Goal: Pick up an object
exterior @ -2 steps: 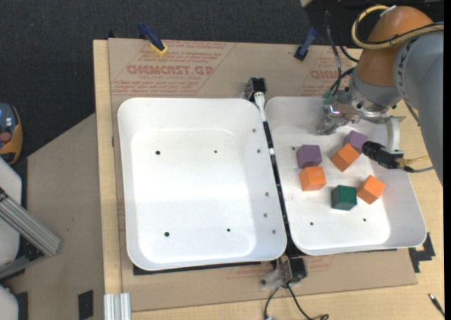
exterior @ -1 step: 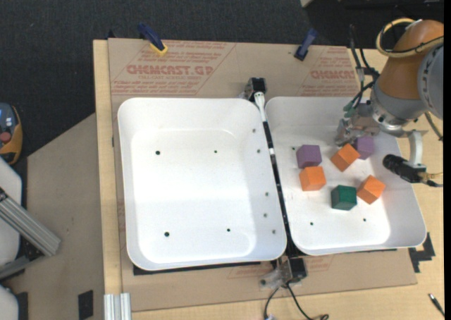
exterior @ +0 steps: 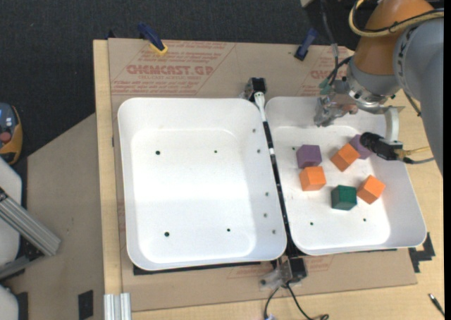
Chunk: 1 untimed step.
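Note:
The right bin (exterior: 338, 237) holds several small blocks. A purple block (exterior: 308, 155) lies near its middle, with an orange block (exterior: 312, 178) just in front of it. Further right are a second orange block (exterior: 344, 156), a green block (exterior: 344, 197) and a third orange block (exterior: 371, 189). Another purple block (exterior: 359, 146) is partly hidden behind a black part of the arm's cabling. My gripper (exterior: 327, 117) hangs over the bin's back edge, behind the blocks and apart from them, with nothing seen in it.
The left bin (exterior: 190, 192) lies beside the right one, and a black divider strip (exterior: 273, 170) runs between them. Blue clamps (exterior: 153, 39) hold the cardboard base at the back. The arm's grey and orange body (exterior: 394, 37) fills the upper right.

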Each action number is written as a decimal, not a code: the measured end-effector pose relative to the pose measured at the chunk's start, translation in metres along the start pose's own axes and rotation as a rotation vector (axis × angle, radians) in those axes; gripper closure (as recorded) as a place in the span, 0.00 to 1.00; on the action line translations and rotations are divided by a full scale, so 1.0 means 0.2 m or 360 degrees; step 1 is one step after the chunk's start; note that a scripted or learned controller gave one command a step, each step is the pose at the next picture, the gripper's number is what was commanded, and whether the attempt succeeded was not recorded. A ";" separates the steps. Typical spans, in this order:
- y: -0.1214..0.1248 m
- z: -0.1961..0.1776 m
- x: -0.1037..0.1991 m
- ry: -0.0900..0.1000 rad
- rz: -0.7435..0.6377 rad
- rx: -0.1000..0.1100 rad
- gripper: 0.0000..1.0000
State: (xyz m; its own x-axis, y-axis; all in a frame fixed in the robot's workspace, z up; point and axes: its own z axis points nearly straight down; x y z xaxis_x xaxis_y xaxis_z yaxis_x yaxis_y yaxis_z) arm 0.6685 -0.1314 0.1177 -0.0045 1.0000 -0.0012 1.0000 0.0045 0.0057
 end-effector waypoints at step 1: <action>-0.05 0.17 -0.43 -0.0004 0.0015 0.0006 1.00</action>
State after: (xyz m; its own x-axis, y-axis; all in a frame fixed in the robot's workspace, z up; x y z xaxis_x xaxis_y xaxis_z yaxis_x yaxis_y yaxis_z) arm 0.6589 -0.2165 0.0833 0.0051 1.0000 -0.0038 1.0000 -0.0050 0.0017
